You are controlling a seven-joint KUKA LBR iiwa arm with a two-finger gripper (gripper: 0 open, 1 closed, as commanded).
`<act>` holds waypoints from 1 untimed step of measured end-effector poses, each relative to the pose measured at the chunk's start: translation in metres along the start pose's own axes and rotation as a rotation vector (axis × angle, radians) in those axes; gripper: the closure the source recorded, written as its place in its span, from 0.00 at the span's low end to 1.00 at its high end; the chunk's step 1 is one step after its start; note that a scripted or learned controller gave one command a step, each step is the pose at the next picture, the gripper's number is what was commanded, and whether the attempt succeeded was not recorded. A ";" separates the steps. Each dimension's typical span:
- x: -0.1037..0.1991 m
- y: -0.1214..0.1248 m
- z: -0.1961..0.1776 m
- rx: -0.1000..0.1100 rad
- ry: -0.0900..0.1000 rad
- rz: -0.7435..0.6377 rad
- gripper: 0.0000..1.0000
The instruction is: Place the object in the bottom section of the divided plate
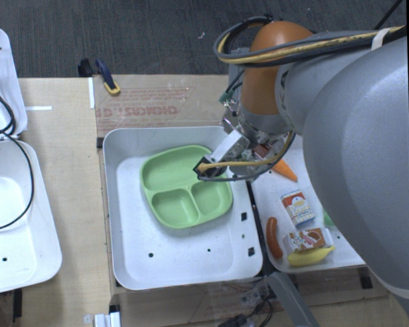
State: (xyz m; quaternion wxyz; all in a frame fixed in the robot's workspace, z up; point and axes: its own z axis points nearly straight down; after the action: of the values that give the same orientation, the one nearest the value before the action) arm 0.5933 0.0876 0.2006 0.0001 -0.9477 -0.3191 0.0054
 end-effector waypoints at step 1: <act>0.060 -0.011 0.006 -0.002 0.002 -0.169 1.00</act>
State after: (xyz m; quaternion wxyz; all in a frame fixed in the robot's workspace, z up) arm 0.6340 0.1324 0.1937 -0.0002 -0.9174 -0.3980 0.0040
